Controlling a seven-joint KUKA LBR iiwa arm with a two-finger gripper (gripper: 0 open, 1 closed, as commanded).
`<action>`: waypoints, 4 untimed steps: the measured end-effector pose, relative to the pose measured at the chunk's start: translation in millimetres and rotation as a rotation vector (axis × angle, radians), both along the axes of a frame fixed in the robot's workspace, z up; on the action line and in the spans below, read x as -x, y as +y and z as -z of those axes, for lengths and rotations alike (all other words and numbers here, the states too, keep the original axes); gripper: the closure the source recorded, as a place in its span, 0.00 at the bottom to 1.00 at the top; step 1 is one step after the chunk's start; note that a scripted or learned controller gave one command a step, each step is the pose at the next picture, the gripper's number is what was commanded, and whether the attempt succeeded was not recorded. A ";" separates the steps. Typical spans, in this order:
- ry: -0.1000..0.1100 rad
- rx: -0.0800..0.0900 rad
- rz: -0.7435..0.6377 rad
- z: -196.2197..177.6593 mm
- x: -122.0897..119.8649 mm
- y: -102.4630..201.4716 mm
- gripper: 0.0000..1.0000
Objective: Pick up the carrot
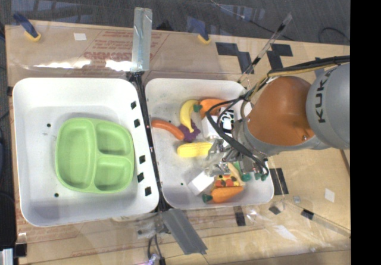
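Bench (71,49): tan, covered in clear sheeting, bearing two white bins side by side.

Left bin (30,97): at 9 o'clock of the view; holds a green divided plate (94,155), three compartments.

Right bin (172,189): at centre-right; holds the toy food.

Arm (280,112): grey with orange band, reaching in from 3 o'clock over the right bin's 3 o'clock side.

Gripper (221,162): low over the bin's 5 o'clock area, amid cables; whether it is apart or together cannot be told.

Carrot (224,195): orange, green-tipped, at the right bin's 6 o'clock wall, just at 6 o'clock of the gripper.

Banana (189,113): yellow, at the bin's 12 o'clock.

Corn (194,150): yellow, bin centre.

Orange sausage-like piece (167,128): at the bin's 9 o'clock.

White block (202,183): beside the carrot, at its 10 o'clock.
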State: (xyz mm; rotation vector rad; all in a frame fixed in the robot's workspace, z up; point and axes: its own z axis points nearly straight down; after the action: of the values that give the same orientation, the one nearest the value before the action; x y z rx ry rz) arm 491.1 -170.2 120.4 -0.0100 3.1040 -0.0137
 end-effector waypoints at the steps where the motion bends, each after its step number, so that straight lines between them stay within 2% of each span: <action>1: 0.036 -0.005 -0.171 -36.1 -9.4 10.5 1.00; 2: 0.032 0.001 -0.217 -101.2 -17.5 -42.3 1.00; 3: 0.042 -0.007 -0.253 -34.7 -12.3 -39.7 1.00; 4: 0.040 -0.002 -0.431 -20.1 -3.1 -24.6 1.00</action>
State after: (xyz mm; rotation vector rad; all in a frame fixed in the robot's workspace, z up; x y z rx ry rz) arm 494.3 -194.8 140.5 -0.6824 3.0675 0.0021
